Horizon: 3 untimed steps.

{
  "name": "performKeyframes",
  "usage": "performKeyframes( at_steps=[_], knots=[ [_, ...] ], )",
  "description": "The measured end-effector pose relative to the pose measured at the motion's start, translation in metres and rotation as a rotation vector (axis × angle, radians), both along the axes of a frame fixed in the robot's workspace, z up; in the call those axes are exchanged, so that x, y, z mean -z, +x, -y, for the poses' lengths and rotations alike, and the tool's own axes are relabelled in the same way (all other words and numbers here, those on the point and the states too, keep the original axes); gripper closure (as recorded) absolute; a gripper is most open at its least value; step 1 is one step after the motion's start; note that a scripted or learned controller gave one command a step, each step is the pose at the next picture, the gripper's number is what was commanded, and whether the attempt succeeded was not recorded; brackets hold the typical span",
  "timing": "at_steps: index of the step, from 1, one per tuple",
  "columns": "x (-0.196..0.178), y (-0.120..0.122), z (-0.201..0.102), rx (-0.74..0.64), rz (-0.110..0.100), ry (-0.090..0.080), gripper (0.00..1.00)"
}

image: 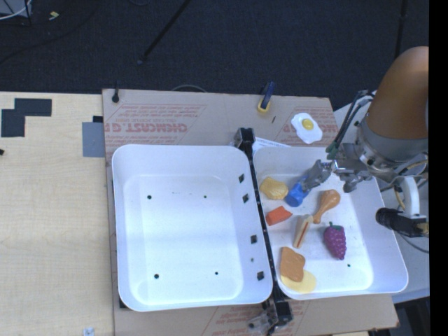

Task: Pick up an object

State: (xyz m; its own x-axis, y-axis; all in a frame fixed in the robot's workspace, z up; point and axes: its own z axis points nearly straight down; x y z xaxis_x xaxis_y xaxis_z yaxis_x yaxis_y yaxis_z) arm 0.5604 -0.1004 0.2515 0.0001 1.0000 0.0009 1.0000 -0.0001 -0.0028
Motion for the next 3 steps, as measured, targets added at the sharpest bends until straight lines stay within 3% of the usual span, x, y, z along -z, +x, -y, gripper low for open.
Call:
performKeyframes(
  at_steps=[1,2,3],
  knots=[
    [0.135,0.007,-0.008,-0.002,0.022,0.002,0.0],
    [0.164,0.037,-0.014,-0.002,0.005,0.0,0.0],
    [0.164,0.085,-0.017,0.0,0.002,0.0,0.0]
  ],
)
